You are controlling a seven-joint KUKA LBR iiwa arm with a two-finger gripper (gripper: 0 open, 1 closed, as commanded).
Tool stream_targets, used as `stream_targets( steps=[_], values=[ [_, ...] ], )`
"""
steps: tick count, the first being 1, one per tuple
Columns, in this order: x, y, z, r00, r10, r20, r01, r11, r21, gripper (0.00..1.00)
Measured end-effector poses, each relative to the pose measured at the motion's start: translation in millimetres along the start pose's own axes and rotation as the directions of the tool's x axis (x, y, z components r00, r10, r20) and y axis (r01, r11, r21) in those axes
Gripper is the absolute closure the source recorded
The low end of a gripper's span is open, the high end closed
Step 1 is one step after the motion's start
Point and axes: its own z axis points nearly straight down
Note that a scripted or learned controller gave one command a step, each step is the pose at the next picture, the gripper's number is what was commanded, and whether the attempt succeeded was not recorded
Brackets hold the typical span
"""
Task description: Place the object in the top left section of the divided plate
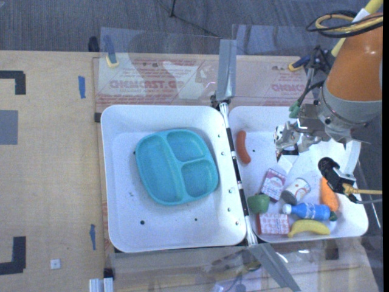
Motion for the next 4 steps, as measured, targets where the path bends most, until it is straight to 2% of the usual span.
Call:
stream_targets(
  steps=[1,2,3,4],
  values=[
    [48.1,21.6,31.7,0.964,-0.267,-0.004,0.267,0.964,0.002,1.00],
    [22.9,17.4,68.9,0.997,-0.074,-0.004,0.074,0.997,0.005,1.00],
    [72.0,62.8,70.0,0.996,-0.090,0.014,0.090,0.996,-0.011,1.00],
    [66.1,117.9,77.6,0.992,0.125,-0.001,-0.125,0.992,-0.001,1.00]
  ],
)
